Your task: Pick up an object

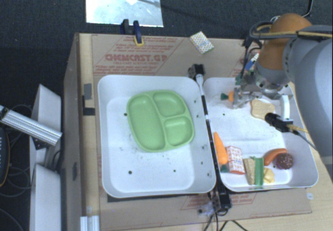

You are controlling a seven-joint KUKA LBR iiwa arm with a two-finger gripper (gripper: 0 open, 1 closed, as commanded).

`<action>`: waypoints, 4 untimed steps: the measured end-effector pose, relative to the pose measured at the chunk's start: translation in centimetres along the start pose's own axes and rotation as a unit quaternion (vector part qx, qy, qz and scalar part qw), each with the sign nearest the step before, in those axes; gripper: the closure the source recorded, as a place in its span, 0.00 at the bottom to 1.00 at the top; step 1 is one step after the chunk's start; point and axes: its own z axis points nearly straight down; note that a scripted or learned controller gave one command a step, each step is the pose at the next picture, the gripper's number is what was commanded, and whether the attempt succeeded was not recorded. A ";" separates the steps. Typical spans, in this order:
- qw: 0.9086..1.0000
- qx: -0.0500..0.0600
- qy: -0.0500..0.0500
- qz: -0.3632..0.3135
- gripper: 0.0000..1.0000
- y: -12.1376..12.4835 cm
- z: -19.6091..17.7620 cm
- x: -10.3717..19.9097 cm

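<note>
Pincer: the pincer (240, 99) is low in the right bin (307, 172), near its far left corner. I cannot tell whether it is released, clenched or grasping anything.
Nearest thing: a small orange piece (224, 97) sits just beside the pincer at 9 o'clock, touching or almost touching; the view is too coarse to say which.
Next out: a pale tan food piece (261, 107) lies at 4 o'clock from the pincer, partly under the arm (307, 68). A black fitting on the arm hangs over the bin at about 4 o'clock, farther out.
Other candidates: along the right bin's near edge, at 5 to 6 o'clock from the pincer, lie a toy carrot (220, 148), a red and white packet (233, 159), green and yellow pieces (258, 171) and a dark red round piece (284, 160).
Left bin: the left bin (117, 172) holds 1 green divided plate (160, 120), well apart at 9 o'clock.
Surface: both bins rest on a brown surface (135, 58).
Risk: my judgement is that the small orange piece could be pushed against the bin wall rather than caught, because it is tiny and sits close to the corner. A close on it may come up with nothing.
</note>
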 end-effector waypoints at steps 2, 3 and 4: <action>1.000 0.001 0.000 -0.002 1.00 0.0 -1.1 0.0; 1.000 -0.001 -0.001 -0.002 0.00 0.0 -1.1 0.0; 1.000 -0.001 -0.001 -0.004 1.00 0.1 -2.2 0.0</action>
